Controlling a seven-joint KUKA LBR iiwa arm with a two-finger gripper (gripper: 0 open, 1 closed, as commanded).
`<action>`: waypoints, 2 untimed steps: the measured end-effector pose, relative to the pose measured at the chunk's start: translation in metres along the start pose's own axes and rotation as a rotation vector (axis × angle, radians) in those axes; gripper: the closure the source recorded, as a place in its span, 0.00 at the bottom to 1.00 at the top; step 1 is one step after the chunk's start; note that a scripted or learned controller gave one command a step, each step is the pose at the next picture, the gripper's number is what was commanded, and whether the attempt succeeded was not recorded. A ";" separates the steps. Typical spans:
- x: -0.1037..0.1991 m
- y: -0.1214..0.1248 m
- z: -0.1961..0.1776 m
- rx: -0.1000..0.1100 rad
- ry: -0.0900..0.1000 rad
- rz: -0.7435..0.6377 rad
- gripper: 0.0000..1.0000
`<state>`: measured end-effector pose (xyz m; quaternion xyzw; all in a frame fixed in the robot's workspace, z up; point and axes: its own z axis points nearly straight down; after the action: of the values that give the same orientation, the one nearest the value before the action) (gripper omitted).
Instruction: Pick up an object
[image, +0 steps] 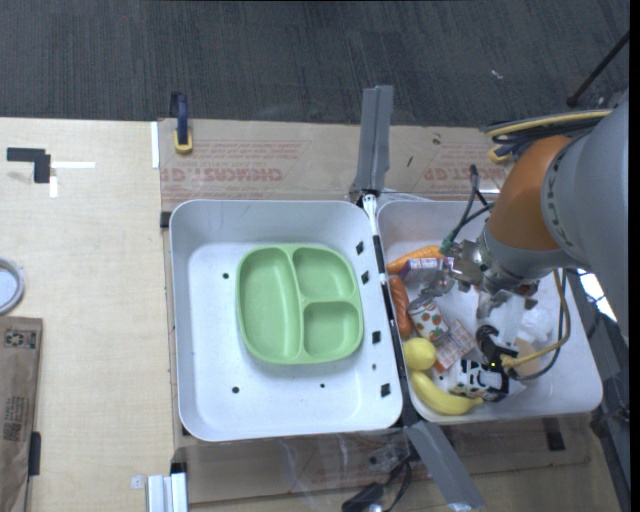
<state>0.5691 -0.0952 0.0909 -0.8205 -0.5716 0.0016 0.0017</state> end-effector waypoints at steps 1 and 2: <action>-0.038 -0.063 0.000 -0.001 0.000 0.006 0.00; -0.039 -0.064 -0.008 0.002 0.000 0.010 1.00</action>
<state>0.4962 -0.1094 0.0988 -0.8235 -0.5673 0.0023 0.0024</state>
